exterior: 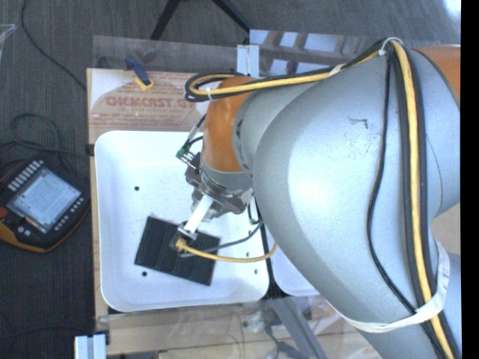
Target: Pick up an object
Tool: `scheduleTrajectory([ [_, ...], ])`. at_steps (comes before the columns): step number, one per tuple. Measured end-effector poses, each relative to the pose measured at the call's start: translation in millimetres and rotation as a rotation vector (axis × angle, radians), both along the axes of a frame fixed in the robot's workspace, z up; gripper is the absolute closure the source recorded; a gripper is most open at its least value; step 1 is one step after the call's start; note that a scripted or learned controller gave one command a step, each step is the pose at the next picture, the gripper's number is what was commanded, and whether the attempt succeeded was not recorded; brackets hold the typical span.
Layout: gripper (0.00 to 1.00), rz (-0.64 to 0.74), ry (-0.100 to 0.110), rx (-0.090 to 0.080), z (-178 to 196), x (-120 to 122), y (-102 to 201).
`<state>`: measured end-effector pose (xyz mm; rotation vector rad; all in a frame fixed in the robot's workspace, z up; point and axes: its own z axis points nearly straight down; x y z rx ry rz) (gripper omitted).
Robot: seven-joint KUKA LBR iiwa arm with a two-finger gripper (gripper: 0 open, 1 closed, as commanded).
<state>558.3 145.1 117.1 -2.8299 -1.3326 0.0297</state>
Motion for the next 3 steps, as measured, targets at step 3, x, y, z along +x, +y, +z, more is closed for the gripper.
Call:
scheduleTrajectory([
  [3, 1.0, 0.073, -0.004, 0.001, -5.5, -27.5, -34.8],
])
